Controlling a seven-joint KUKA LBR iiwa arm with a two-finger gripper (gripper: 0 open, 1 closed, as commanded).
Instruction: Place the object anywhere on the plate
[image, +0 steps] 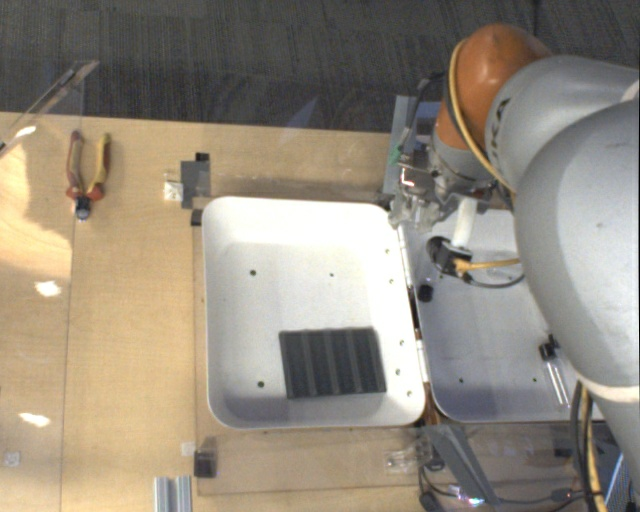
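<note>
Task barely begun: dark ribbed plate (331, 362) bare in left bin (230, 300); gripper (415, 200) at its far right corner, finger state untellable, no object seen.

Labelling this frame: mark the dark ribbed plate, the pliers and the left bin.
dark ribbed plate (332, 362), camera view, centre ridge.
pliers (86, 170), camera view, handles.
left bin (300, 207), camera view, far rim.
</note>
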